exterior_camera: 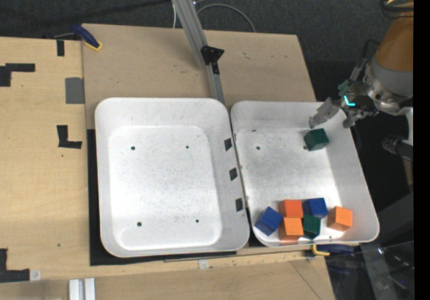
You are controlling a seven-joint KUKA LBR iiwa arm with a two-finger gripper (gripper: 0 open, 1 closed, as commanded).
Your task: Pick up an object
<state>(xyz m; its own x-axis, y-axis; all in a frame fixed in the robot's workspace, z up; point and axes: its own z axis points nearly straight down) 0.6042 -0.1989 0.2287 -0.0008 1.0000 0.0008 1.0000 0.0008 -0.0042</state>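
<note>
Over the upper right corner of the right bin (349, 158), the gripper (334, 112) hangs at the end of the grey arm (393, 64), which enters from the right with its orange band just above the wrist. Its two fingers stand apart — one grey finger (324, 113) slants down toward the bin floor, with nothing between the pair. Just below that fingertip sits a dark green cube (316, 139), tilted a little on the white floor; whether the finger touches it cannot be told. No lettering or brand can be read anywhere.

Along the right bin's near edge lies a tight cluster of cubes — a blue cube (269, 220), two orange ones (292, 209) stacked front to back, another blue (316, 207), a dark green (311, 225), and an orange cube (340, 218) at the right end. Beside it, the left bin (107, 158) shows a bare speckled floor.
</note>
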